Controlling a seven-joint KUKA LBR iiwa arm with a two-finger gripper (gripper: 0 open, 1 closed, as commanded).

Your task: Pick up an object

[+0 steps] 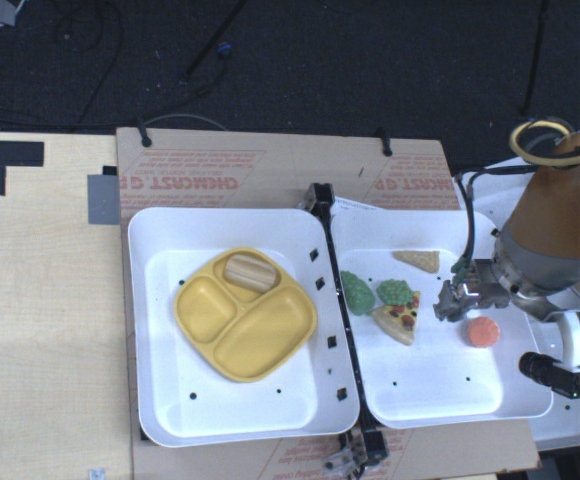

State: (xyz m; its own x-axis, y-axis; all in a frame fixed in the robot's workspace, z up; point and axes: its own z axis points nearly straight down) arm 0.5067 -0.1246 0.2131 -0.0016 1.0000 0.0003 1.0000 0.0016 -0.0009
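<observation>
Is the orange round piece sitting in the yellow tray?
No, the orange round piece lies in the right bin, away from the yellow tray.

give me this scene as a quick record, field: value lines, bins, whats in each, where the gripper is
left bin: yellow divided plate with a tan bread piece in its top compartment
right bin: two green pieces, pizza slice, tan wedge, orange-red disc
gripper: over the right bin, between pizza slice and disc
held: nothing seen between its fingers
</observation>
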